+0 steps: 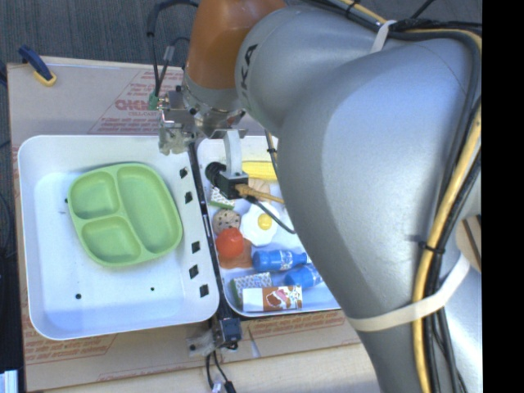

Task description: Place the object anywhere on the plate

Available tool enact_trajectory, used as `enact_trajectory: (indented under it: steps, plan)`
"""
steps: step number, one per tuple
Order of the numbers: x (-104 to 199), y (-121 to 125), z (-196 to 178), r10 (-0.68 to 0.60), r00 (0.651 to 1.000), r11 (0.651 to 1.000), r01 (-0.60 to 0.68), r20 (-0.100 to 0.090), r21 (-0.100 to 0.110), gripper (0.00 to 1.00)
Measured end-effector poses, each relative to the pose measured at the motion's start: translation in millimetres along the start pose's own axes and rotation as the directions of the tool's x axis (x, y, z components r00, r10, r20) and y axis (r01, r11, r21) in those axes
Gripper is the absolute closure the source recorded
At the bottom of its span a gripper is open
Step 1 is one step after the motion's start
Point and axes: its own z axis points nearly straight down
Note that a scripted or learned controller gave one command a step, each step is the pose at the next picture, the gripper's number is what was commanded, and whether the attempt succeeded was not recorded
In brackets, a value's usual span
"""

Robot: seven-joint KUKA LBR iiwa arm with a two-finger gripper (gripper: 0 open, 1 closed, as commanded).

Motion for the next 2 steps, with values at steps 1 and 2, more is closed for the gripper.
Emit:
enact_trajectory:
  steps: [1,2]
  plan:
    - [1,0,-10,-0.006,1.000,1.000,0.006,0.000,-0.001,1.00]
    - [2,1,-21,-0.011,1.000,1.000,0.011,0.000,-0.003,1.00]
